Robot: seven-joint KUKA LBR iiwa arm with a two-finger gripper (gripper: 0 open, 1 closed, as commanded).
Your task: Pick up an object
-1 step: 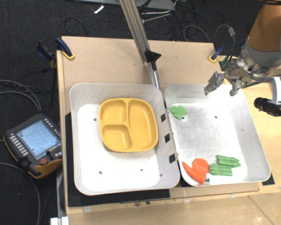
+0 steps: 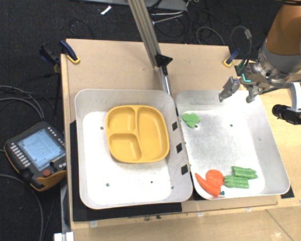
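The arm reaches in from the right, and its hand [image 2: 239, 90] hangs over the far edge of the right bin [image 2: 271, 149], near that bin's upper right corner. Its 2 fingers [image 2: 229, 89] are spread apart with nothing between them, pointing down toward the bin's back rim.

The right bin holds the loose objects. A small green leafy piece [image 2: 191, 119] lies near the bin's left wall, toward the far side, well apart from the hand. Along the near edge sit a red tomato [image 2: 214, 176] touching an orange carrot [image 2: 206, 185], which lies at a slant just to its left. Just beside them to the right are 2 green pea pods [image 2: 240, 177], one stacked behind the other.

The left bin [image 2: 90, 134] holds a yellow divided plate [image 2: 138, 133] with 3 compartments, lying flat near the middle.

Both bins rest side by side on the tan surface [image 2: 115, 64]. A handheld controller [image 2: 36, 154] with a lit screen lies on the floor at the left.
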